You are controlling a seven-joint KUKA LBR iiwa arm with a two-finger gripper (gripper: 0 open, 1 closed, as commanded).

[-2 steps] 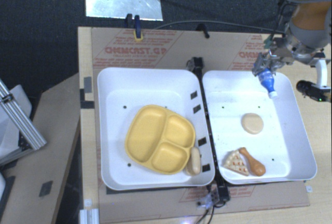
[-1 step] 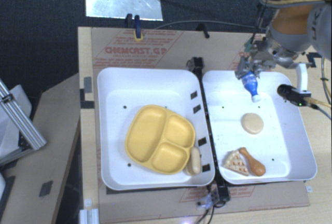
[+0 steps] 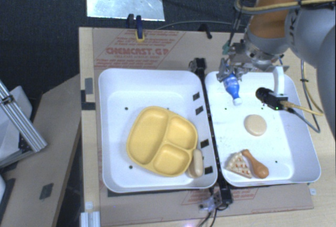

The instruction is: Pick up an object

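The grey arm was bent over the right white bin [image 3: 299,160]; a small blue-and-white bottle [image 3: 232,87] was clamped in its two-finger gripper [image 3: 229,78].

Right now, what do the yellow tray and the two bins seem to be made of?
Yellow tray: likely moulded plastic, matte; its compartments have soft rounded edges. Left bin and right bin: probably thin white plastic, slightly glossy, with rounded rims.

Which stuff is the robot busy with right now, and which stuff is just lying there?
Busy with:
- tool
- blue bottle, hanging between the tool's fingers over the right bin

Just lying there:
- yellow tray and pale bread roll in the left bin
- round cookie
- waffle wedge
- drumstick
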